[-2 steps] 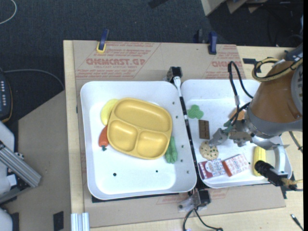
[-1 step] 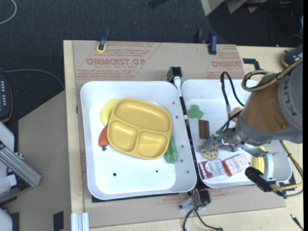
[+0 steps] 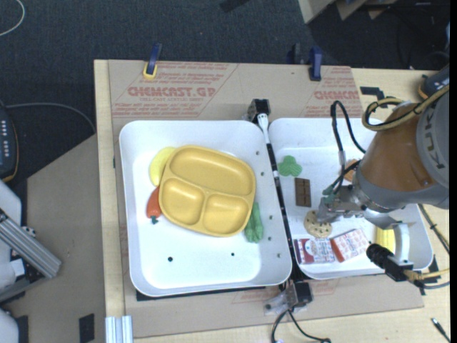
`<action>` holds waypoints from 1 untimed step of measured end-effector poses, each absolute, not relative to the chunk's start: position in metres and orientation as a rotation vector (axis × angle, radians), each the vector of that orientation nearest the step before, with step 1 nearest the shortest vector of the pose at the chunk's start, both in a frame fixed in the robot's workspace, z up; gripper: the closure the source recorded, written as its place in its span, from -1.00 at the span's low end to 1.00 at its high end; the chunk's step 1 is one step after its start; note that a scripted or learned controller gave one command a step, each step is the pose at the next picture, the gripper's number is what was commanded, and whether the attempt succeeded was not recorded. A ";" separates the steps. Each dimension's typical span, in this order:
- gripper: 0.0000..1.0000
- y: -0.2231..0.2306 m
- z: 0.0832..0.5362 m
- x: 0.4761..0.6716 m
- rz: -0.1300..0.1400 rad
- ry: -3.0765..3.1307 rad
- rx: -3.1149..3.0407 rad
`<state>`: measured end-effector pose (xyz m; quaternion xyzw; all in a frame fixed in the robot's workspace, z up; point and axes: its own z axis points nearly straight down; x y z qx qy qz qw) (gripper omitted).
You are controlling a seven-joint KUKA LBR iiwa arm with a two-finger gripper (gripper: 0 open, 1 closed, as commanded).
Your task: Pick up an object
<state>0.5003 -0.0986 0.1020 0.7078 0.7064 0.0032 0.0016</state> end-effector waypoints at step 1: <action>1.00 -0.093 0.163 0.503 0.005 2.220 2.216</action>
